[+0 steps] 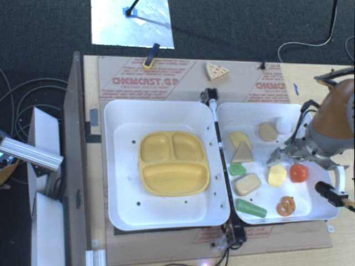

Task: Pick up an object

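Beside the pincer point(285, 154), whose state I cannot tell, lies a glossy round red tomato point(298, 172).

the arm point(336, 118) has a rounded orange band above a grey wrist section. a thin black cable loops along its upper side. the gripper point(277, 155) is grey metal, and a black piece juts out below the wrist.

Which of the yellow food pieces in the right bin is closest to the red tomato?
The yellow block, directly left of the red tomato, almost touching. The pale yellow piece lies farther up-left, near the divider.
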`<state>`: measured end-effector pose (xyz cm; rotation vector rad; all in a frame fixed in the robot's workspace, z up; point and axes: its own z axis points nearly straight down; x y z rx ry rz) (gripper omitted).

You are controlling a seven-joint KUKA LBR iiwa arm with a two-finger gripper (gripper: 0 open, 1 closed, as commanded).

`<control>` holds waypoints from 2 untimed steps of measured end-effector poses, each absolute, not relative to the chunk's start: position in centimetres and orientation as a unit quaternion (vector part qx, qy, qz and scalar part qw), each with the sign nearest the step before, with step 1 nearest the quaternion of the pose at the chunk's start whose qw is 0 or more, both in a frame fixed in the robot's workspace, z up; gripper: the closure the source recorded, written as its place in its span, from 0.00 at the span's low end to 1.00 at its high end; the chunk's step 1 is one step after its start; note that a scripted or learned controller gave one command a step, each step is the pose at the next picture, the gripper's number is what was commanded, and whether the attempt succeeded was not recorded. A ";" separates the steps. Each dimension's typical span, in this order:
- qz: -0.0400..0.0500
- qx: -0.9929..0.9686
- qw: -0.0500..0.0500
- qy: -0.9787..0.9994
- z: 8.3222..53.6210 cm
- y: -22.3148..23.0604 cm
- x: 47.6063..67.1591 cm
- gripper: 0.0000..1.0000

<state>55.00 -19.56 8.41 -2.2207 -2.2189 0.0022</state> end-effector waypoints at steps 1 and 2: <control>-0.002 -0.703 -0.002 -0.711 8.5 -13.8 60.2 0.00; 0.011 -0.708 0.024 -0.705 10.6 -18.8 65.7 0.00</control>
